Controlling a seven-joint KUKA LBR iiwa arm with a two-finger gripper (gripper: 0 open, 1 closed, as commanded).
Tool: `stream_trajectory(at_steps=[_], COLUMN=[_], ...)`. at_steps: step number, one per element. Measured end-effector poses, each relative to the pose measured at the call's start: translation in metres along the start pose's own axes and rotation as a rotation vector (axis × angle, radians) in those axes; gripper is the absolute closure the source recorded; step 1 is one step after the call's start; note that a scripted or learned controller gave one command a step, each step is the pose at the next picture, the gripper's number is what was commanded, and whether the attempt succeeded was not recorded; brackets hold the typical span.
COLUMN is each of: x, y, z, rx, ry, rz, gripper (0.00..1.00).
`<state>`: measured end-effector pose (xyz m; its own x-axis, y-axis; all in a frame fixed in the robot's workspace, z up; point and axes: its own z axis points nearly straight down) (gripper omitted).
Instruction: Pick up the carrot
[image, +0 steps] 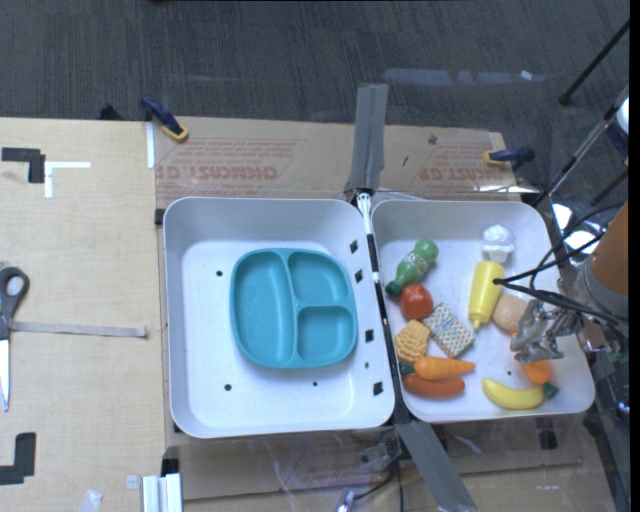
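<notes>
Two bins side by side: left bin holds a divided plate at centre. Right bin holds the rest. Carrot sits at 6 o'clock, on a chili pepper, banana at its 3 o'clock. Waffle and cracker touch at the carrot's 12 o'clock. Tomato above those, bottle at 11 o'clock. Mustard bottle centre. Gripper at 4 o'clock, over the bin's edge.

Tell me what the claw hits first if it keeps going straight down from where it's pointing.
Probably the small orange piece right under the claw, beside the banana. Depth is unclear from this slanted view. The carrot lies well off to the side, not in that line.
</notes>
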<state>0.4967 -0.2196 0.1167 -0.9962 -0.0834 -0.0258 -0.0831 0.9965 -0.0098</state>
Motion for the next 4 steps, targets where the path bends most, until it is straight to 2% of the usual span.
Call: stream_trajectory(at_steps=[1, 2, 3, 4], x=[-0.015, -0.015, -0.013, -0.016], y=[0.067, 0.066, 0.013, 0.013], z=[-0.036, -0.036, 0.025, 0.014], rx=[-0.011, -0.010, -0.011, -0.009], ry=[0.019, 0.019, 0.021, 0.015], rz=[-0.164, -0.164, -0.196, -0.201], gripper=[1.00, 0.00, 0.00, 1.00])
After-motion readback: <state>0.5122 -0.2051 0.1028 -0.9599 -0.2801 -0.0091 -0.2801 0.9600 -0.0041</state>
